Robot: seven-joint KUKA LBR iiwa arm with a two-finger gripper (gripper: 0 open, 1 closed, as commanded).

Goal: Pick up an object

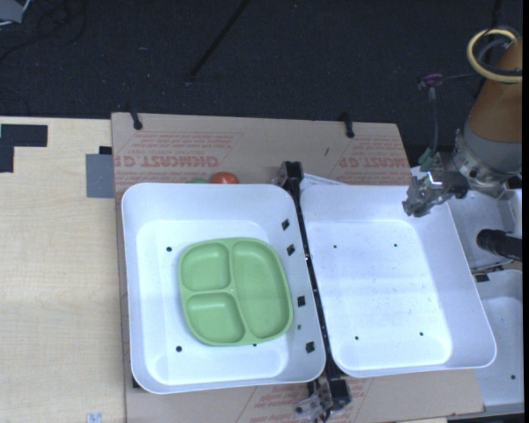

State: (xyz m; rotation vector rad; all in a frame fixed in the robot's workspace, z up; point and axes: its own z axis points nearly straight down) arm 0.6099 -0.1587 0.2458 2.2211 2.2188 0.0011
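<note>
Gripper: you will find the gripper (420, 197) at the upper right, over the far right corner of the right-hand shallow white bin (476, 324); you cannot tell from this slant how it is set, and nothing shows in it.
Arm: the grey arm with its orange band (496, 104) rises just right of and above the gripper.
Green plate: your likely pick, the light green three-compartment plastic plate (234, 290), lies flat well to the gripper's left and lower, in the middle of the left-hand white bin (150, 227).
Red object: a small red-orange round object (223, 179) sits far left of the gripper, just behind the left bin's far rim; its lower part is hidden.
Divider: the black clips between the two bins (301, 271) run down the seam, left of the gripper.
Tabletop: the pale wooden tabletop (44, 280) lies furthest left of the gripper.
</note>
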